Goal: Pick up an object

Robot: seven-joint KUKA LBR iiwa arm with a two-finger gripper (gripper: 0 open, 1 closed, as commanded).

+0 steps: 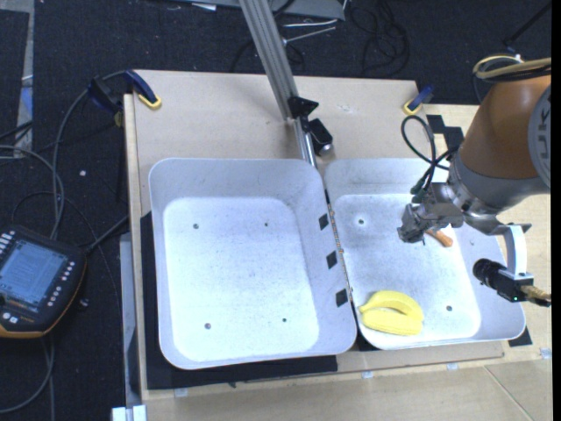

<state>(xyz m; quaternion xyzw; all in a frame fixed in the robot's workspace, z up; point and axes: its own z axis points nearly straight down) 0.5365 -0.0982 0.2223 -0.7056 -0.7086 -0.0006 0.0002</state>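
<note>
Camera view, from the left: we see the left bin (237,266), then the yellow banana (391,312) lying unlifted in the right bin (491,327); our gripper (421,226) hovers above an orange piece (441,237), grasp undecided.

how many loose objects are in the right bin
2. A yellow banana-like object lies near the front-left corner of the right bin. A small orange object sits by the gripper; more may be hidden beneath the arm.

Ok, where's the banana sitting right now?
In the camera view the banana lies in the right bin, at its near left corner by the divider, below and left of the pincer.
</note>
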